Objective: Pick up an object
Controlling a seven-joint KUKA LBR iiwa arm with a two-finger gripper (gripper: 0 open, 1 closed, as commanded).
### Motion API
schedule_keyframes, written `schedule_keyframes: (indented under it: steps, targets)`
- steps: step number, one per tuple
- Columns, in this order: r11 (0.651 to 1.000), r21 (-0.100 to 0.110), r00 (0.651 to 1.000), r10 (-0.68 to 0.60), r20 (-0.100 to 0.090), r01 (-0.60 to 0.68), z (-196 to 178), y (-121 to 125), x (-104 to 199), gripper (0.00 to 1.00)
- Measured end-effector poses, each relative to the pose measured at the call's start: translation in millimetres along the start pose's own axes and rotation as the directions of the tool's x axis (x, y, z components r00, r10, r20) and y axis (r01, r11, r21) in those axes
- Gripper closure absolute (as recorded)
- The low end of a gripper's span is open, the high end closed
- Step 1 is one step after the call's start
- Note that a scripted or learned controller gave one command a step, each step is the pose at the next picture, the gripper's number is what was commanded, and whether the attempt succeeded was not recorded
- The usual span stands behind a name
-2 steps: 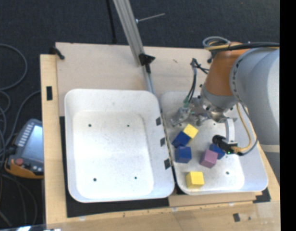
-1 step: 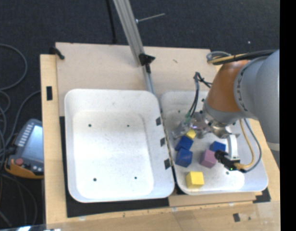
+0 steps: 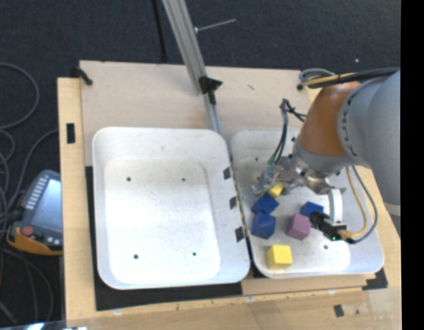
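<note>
- Desk [image 3: 150,91]: light wooden board carrying two shallow white bins side by side, with dark floor around it.
- Left bin [image 3: 109,184]: nothing but a few small dark dots on its floor.
- Right bin [image 3: 367,253]: holds all the blocks, and the arm reaches down into its upper half.
- Arm [image 3: 367,119]: grey body entering from the right, orange band [image 3: 325,122] above the wrist, with cables looping down its side towards the bin's right wall.
- Claw [image 3: 272,183]: sits low over the bin's upper left part; metal parts and a bit of green are visible. Open or closed: cannot tell, since the wrist covers it.
- Small yellow block [image 3: 275,191]: directly at the claw tip, possibly touching it; contact is not resolvable.
- Blue block [image 3: 266,203]: just below the small yellow one.
- Second blue block [image 3: 263,224]: just beneath the first, near the bin's left wall.
- Third blue block [image 3: 312,210]: to the right, beside a white part of the arm's tooling.
- Purple block [image 3: 299,226]: below the third blue block, near the bin's middle.
- Larger yellow block [image 3: 279,255]: alone near the bin's front edge.
- Metal rail [image 3: 188,43]: slants from the top edge down to the gap between the bins.
- Handheld controller [image 3: 38,215]: on the floor to the left, among cables.
</note>
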State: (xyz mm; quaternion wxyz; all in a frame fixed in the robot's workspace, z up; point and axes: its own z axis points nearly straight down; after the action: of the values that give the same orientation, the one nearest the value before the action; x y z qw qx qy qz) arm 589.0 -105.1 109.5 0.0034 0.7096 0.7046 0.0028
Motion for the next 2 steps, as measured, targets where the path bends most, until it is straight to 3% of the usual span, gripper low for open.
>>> schedule_keyframes:
  steps: [1, 2]
  targets:
    - [1.000, -0.008, 1.000, -0.006, 0.000, 0.006, 5, 26, -19, 1.00]
    - [1.000, 0.002, 1.000, -0.015, -0.003, 0.015, -92, -34, 55, 1.00]
